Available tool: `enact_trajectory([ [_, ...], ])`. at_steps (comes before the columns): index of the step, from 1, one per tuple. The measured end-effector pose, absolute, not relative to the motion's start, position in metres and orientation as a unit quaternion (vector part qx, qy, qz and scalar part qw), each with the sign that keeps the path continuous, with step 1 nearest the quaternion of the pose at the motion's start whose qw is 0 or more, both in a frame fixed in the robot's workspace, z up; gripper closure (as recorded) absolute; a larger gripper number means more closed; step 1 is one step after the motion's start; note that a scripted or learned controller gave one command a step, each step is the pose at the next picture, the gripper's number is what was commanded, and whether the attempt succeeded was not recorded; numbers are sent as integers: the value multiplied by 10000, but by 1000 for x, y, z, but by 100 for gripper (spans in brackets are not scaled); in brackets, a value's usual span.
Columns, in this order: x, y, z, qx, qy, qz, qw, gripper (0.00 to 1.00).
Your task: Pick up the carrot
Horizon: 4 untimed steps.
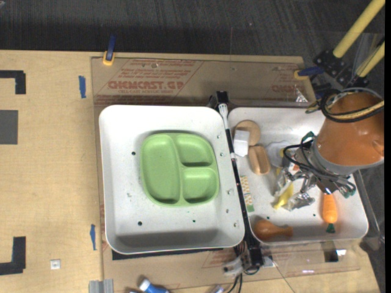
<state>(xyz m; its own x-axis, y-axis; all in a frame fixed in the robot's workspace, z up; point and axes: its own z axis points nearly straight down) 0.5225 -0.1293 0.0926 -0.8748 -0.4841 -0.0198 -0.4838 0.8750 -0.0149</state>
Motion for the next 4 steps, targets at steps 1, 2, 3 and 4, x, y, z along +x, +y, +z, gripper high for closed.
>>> enact_trajectory([
  [1,521,-129,90,-2498,9683,-33,89,0],
  [2,500,-211,89,-2848,9585,-45,99,0],
  [3,493,-150,90,-2859,9582,-22,81,0],
  [4,498,-191,89,-2806,9598,-26,101,0],
])
